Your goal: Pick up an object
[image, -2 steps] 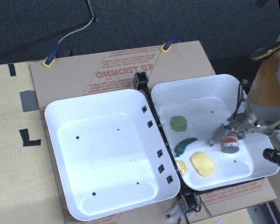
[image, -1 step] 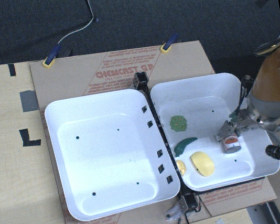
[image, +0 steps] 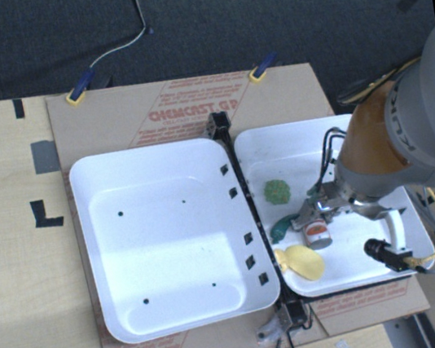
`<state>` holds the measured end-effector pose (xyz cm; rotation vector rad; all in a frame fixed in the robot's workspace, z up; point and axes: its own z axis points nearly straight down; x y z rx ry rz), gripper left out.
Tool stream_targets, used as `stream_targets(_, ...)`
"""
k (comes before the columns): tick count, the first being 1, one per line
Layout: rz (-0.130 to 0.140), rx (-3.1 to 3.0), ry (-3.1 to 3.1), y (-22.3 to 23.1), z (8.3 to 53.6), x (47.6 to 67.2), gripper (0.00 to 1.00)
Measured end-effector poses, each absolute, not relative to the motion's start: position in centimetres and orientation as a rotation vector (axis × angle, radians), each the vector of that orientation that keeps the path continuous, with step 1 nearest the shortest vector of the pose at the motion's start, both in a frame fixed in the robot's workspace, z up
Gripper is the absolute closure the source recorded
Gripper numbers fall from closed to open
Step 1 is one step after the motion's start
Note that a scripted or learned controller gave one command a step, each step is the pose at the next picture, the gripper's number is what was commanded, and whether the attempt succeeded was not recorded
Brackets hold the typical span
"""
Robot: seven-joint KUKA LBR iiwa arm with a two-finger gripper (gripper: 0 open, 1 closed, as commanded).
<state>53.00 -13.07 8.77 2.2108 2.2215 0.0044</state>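
Right bin [image: 346, 275], near edge: a pale yellow rounded thing [image: 302, 262] lies close to the front wall, beside the divider between the bins; just behind it a small round thing with a red band [image: 317, 234] sits directly under the claw [image: 317, 214]; contact between the two cannot be judged. Whether the claw is apart or together cannot be told from this angle; nothing is seen clamped in it. A teal thing [image: 281, 229] lies just left of the claw, touching or nearly touching it, and near the divider. Further back a green fuzzy lump [image: 277, 192] rests alone on the bin floor, apart from the others. The arm [image: 392, 131] reaches in from the right, over the right bin's far right part. Left bin [image: 163, 244] stands alongside, touching the right one. Both bins rest on a brown cardboard sheet [image: 191, 111] on the table [image: 14, 244]; two blue and yellow clips [image: 81, 86] hold the sheet's far edge; a thin cable [image: 125, 40] runs beyond over dark floor.
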Motion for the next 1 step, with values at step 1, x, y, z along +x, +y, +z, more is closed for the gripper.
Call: stream_targets(1,0.013,2.207,2.230,-5.52,19.05,54.16,1.00)
